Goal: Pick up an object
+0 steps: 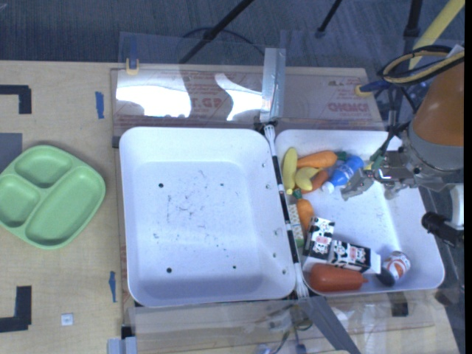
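My gripper [375, 186] hangs over the upper middle of the right bin [413, 227], open, with nothing between its fingers. Its left finger [357, 186] is just right of a blue bottle [344, 172] with a white cap. Left of the bottle lie an orange carrot [317, 158], a yellow banana [289, 169] and a small orange piece [320, 178]. Lower in the bin sit a black-and-white cow-print carton [338, 249], a red sausage [335, 277], another orange piece [304, 212] and a small can [396, 266].
The left bin [199, 212] is bare white, marked only with scuffs. A green divided plate [49, 195] rests on the bench at far left. A clear panel and a metal post [271, 87] stand behind the bins. The arm's orange band [446, 113] is at the right.
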You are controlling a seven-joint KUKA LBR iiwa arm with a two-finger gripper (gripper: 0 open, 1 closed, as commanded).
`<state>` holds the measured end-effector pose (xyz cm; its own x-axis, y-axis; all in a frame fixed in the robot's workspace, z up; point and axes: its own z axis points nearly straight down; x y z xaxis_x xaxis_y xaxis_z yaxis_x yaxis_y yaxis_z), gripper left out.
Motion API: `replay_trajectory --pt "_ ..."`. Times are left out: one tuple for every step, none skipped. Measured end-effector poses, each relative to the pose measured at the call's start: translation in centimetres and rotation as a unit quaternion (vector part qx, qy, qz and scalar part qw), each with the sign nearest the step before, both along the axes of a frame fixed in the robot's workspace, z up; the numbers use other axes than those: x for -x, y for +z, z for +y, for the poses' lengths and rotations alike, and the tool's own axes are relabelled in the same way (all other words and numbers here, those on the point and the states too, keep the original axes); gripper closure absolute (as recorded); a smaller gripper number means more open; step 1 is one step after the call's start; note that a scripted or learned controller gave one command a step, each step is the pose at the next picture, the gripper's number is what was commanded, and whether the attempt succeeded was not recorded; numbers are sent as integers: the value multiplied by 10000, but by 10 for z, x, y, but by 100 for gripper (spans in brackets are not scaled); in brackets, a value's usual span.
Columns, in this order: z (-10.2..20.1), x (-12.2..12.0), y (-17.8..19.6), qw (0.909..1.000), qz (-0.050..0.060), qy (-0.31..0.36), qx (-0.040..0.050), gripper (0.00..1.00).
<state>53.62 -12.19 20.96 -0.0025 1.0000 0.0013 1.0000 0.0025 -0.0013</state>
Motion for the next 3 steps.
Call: replay_trajectory --pt "-33 -76 -72 9983 -18 585 10 0" --pt "-65 -92 -106 9996 -102 260 -16 0" --pt "-65 -93 -106 9983 -123 568 15 0"
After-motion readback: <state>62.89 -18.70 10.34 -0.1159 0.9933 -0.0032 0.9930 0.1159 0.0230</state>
